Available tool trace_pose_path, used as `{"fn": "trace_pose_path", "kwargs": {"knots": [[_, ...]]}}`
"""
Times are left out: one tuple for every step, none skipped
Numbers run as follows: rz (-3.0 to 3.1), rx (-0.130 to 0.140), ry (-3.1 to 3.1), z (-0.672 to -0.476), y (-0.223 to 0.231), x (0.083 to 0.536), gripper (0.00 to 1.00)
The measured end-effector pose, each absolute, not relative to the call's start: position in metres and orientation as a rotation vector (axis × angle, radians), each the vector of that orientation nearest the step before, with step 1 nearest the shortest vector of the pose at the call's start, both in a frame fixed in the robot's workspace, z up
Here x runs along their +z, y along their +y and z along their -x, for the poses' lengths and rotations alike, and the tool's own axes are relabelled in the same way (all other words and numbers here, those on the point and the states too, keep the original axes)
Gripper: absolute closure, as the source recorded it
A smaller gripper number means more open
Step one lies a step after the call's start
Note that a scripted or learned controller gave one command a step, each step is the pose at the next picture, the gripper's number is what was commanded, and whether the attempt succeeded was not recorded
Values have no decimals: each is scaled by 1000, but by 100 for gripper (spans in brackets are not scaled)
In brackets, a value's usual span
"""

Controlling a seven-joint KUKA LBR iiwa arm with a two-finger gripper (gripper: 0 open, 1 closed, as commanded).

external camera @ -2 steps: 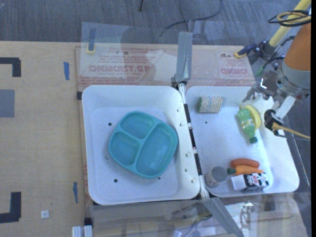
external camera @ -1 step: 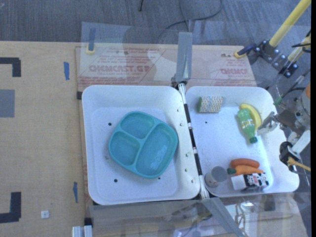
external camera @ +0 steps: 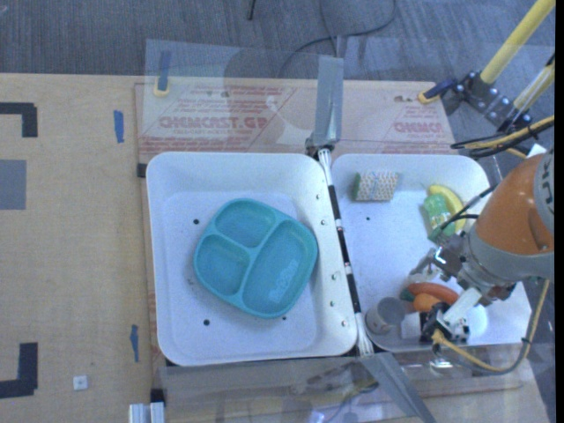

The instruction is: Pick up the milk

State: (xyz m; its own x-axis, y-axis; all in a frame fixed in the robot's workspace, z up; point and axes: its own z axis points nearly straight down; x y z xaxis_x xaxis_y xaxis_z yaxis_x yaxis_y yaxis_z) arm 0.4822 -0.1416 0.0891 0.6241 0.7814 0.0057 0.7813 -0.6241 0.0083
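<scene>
My gripper (external camera: 438, 300) is down in the near right part of the right bin (external camera: 398, 227), under the grey arm with its orange band. A small white object (external camera: 411, 324), possibly the milk, lies just left of the gripper by the bin's front wall. The wrist hides part of it. I cannot see whether anything is between the gripper's tips.
An orange carrot-like piece (external camera: 429, 294) and a grey round cup (external camera: 383, 316) crowd the same corner. A speckled beige block (external camera: 377, 184) and a yellow-green item (external camera: 441, 206) lie at the right bin's far side. A teal divided plate (external camera: 256, 258) sits in the left bin (external camera: 176, 192).
</scene>
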Motion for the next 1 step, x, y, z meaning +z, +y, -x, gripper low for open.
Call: {"fn": "trace_pose_path", "kwargs": {"knots": [[-2975, 6, 999, -571, -172, 88, 0]]}}
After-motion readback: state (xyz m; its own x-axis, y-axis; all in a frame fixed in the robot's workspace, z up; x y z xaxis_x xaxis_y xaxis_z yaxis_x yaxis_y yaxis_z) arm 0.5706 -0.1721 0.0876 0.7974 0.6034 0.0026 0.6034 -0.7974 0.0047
